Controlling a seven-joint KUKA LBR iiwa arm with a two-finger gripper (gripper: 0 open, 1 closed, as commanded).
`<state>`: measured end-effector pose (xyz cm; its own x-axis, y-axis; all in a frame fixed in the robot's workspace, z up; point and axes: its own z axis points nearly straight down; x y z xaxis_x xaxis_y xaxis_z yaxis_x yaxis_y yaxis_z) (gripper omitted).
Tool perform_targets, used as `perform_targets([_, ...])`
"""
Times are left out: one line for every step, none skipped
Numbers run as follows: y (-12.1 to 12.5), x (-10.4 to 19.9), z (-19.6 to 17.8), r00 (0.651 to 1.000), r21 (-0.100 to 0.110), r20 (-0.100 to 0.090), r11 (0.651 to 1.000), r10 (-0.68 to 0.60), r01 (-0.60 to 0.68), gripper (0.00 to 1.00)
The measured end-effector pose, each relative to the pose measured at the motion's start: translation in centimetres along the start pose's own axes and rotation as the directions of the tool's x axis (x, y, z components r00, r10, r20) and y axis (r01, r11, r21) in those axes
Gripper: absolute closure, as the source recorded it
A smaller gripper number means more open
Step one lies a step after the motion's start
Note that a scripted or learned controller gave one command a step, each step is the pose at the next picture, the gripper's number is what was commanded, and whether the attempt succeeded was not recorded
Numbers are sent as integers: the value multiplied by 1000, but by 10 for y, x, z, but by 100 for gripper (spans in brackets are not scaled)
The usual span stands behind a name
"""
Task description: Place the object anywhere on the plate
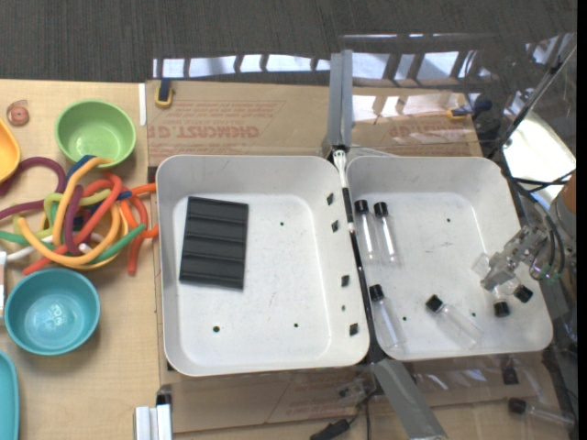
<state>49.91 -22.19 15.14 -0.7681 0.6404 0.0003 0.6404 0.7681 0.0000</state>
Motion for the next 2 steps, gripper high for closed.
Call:
perform_targets([16,-19,-53,1000,-1,3,1000,-30,30,100])
perform_targets([-2,25,-27,983,-1,0,983,-182,182,100])
